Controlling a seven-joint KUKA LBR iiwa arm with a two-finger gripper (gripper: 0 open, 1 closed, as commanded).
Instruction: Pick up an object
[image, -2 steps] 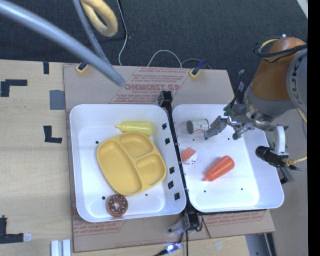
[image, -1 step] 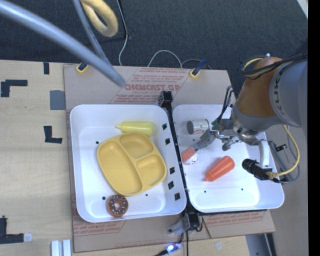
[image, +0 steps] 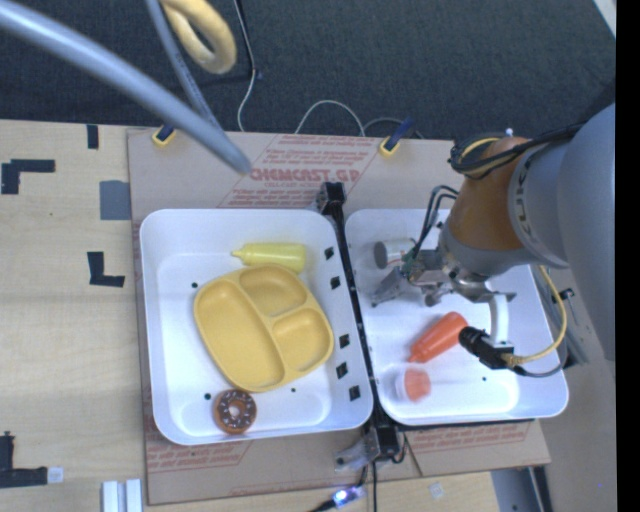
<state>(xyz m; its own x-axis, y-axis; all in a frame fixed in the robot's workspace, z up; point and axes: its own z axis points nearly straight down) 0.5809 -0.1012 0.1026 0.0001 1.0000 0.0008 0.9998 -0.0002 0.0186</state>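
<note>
In the right bin (image: 530, 400) an orange carrot-shaped toy (image: 437, 338) lies at a slant near the middle. A small pink-orange round piece (image: 415, 383) rests just in front of it. My gripper (image: 425, 282) hangs low over the back half of this bin, under the orange wrist band (image: 485, 215), just above and behind the carrot. Its tips are hidden among grey parts and cables, and nothing shows between them. The left bin (image: 165, 300) holds a yellow divided plate (image: 265, 328), a yellow bottle (image: 270, 256) lying on its side behind it, and a chocolate donut (image: 235, 410) at the front.
A black divider (image: 345, 300) runs between the two bins. Yellow and black cables (image: 545, 350) loop from the wrist over the right bin's right side. The bins sit on a cardboard sheet (image: 300, 170) on the wooden bench.
</note>
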